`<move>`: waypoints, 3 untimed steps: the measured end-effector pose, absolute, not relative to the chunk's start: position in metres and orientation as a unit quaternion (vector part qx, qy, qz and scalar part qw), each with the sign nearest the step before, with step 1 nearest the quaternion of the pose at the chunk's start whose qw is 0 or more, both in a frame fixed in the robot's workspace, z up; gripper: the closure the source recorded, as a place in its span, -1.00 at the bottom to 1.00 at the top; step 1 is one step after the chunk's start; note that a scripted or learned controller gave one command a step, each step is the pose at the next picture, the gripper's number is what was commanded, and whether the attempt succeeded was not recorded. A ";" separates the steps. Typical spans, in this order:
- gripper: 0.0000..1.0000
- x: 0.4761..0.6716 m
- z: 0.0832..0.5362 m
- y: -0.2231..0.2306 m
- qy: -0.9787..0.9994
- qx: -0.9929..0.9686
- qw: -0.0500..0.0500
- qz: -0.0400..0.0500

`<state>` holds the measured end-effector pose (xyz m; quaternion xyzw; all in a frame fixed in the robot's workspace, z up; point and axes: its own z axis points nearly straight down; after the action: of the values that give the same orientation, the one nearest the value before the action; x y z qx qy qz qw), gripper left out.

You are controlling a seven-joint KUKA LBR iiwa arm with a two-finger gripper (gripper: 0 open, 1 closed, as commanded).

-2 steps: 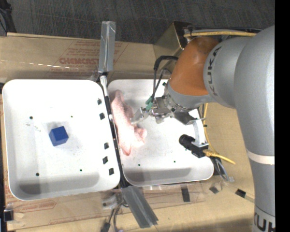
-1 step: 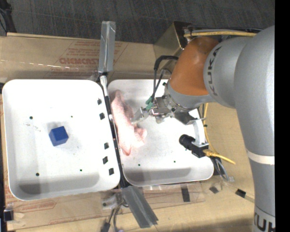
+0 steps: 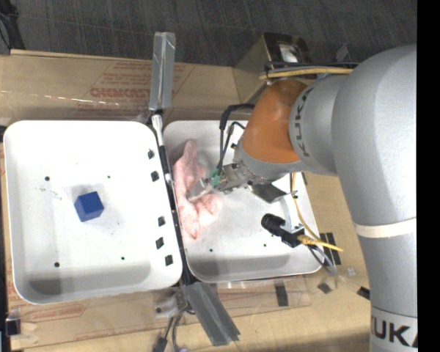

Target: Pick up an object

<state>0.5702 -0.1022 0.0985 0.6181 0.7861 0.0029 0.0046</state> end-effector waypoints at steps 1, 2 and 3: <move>1.00 0.570 0.108 -0.101 0.787 0.616 0.003 0.002; 1.00 0.606 0.192 -0.036 0.836 0.548 -0.001 0.000; -1.00 0.606 0.192 -0.036 0.836 0.548 -0.001 -0.001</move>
<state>0.6061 -0.0359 0.1918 0.5484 0.8362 -0.0007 -0.0007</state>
